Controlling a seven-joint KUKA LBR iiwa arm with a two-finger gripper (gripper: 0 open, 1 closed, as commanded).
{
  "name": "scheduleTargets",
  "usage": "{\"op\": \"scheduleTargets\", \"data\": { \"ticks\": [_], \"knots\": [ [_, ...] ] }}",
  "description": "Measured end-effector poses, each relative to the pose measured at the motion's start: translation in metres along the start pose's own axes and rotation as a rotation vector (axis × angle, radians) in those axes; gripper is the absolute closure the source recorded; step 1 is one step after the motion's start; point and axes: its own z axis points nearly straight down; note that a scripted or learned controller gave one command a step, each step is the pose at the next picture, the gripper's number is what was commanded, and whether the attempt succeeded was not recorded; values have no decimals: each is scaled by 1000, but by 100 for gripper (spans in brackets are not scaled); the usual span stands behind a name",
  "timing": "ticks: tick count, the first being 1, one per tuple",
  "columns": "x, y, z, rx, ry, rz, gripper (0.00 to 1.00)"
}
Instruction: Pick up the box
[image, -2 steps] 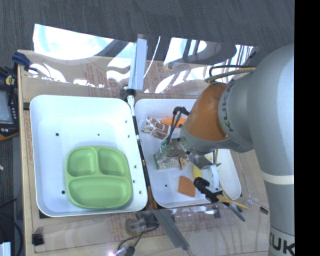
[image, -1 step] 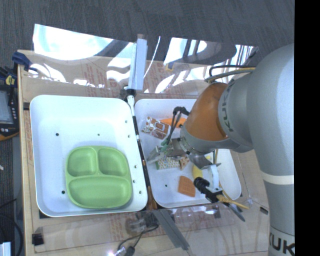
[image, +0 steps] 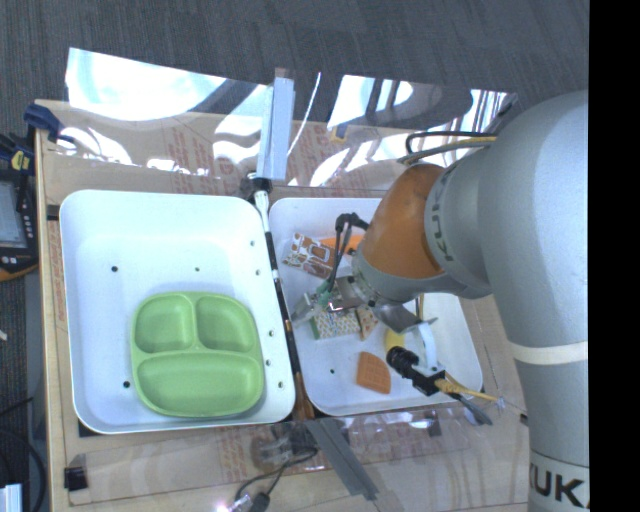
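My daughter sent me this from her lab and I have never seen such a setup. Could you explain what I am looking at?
It is a single picture from a camera fixed above a bench, looking down at a slant. The big grey shape on the right is a robot arm with an orange band above its wrist. At its tip is a claw for picking things up.

The bench bears two shallow white bins. The left bin holds a green divided plate. The right bin, where the arm reaches down, holds a small printed box, a second printed box right by the claw, and an orange square piece.

The arm hides too much to tell whether anything is held.
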Motion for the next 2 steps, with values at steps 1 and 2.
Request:
{"op": "scheduleTargets", "data": {
  "ticks": [1, 2],
  "knots": [
    [1, 2, -10, -5, -1, -6, 100],
    [24, 52, -95, 9, 22, -383, 100]
  ]
}}
